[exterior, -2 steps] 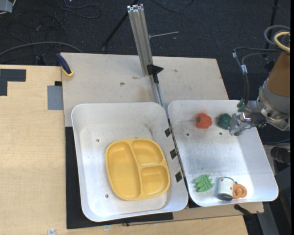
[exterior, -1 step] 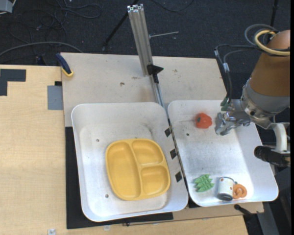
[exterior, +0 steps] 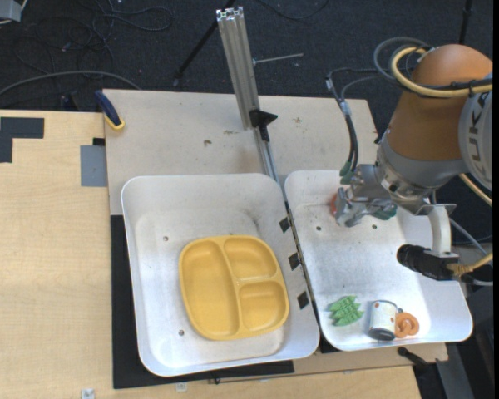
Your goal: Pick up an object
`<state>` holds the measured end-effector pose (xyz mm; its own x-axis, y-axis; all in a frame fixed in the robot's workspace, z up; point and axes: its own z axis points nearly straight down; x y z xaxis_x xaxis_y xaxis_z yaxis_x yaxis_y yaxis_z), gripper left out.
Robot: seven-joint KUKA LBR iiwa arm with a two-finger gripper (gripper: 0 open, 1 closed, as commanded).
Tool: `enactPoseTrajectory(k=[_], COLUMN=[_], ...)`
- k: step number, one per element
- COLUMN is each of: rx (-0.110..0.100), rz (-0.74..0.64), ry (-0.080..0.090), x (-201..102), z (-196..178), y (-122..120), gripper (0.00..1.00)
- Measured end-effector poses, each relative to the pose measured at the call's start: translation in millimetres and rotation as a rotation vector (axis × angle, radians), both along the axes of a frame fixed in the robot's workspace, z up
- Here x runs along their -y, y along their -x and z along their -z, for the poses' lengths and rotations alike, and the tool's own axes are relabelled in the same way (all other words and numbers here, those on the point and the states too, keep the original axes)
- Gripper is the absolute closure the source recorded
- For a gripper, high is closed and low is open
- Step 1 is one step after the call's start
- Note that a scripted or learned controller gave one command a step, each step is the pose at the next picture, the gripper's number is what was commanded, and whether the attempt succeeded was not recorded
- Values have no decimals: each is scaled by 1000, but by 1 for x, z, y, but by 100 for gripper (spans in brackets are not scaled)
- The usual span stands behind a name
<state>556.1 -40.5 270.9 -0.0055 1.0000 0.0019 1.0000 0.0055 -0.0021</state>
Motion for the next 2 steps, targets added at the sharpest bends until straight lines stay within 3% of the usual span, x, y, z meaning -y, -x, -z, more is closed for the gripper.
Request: enactPoseTrajectory(k=[2], rx=[-3], rz=[1], ry=[1], x=[-111], z=[18], y=[-14], gripper=[100])
